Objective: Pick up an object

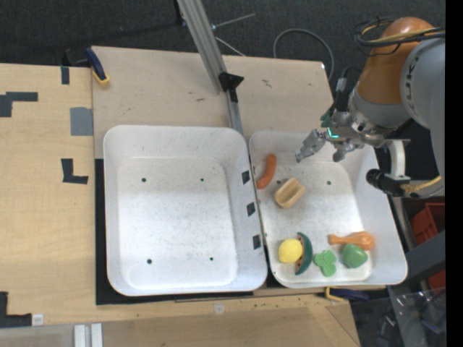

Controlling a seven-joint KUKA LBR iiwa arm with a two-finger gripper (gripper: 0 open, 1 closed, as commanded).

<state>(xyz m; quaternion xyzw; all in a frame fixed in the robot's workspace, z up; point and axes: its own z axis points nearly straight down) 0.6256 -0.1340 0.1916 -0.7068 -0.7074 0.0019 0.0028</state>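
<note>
The right white bin (376,215) holds several toy foods. An orange sausage (266,170) lies at its upper left, with a tan bread roll (289,192) just below and right of it. Along the front sit a yellow lemon (291,251), a dark green pod (304,254), a green leafy piece (326,262), a green pepper (354,256) and an orange carrot (352,241). My gripper (325,145) hangs over the bin's back edge, up and right of the roll, its fingers spread apart with nothing between them.
The left white bin (173,208) lies beside the right one. A grey metal pole (206,42) slants from the top down to the bins' shared back corner. A black cable (304,45) loops on the bench behind the right bin.
</note>
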